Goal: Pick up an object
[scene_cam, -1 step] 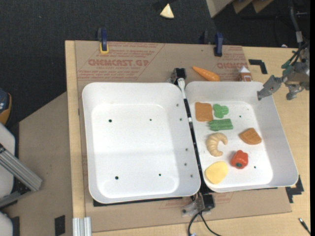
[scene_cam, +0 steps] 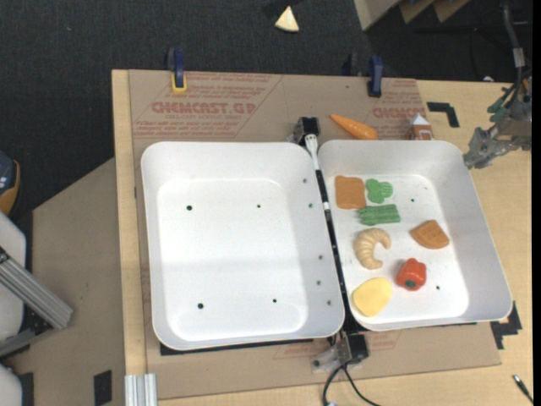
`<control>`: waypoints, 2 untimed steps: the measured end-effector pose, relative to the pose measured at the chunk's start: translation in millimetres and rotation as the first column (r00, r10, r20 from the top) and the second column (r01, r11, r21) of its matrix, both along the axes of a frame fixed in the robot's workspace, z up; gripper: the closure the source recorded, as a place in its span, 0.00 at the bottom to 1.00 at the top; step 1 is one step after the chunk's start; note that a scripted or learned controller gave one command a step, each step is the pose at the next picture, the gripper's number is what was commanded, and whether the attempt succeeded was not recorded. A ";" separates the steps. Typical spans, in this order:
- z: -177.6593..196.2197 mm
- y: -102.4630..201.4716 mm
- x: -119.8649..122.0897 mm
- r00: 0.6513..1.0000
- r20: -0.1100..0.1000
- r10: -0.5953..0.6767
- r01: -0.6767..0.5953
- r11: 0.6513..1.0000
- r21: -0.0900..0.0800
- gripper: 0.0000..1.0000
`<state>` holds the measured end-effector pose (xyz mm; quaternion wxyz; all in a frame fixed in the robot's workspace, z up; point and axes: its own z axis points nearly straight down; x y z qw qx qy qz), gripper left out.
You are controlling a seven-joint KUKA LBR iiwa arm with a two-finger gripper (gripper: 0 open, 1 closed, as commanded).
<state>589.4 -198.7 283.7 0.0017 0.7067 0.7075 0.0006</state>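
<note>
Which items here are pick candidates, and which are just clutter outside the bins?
Pick candidates, all in the right bin:
orange slab, green broccoli, green pod, croissant, brown wedge, red pepper, yellow lemon.

Lying about, outside the bins:
carrot and small bottle on the board behind, yellow wedge on the floor.

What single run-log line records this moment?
gripper: beside right bin far corner, holding nothing | right bin: six toy foods | croissant: untouched | pick: not begun
</note>
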 end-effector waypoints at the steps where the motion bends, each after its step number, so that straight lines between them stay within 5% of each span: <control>1: -55.6 0.9 -55.7 1.000 -0.011 -0.004 0.004 1.000 0.004 1.00; 2: -136.5 -4.6 -114.9 1.000 -0.015 -0.006 0.006 1.000 0.006 1.00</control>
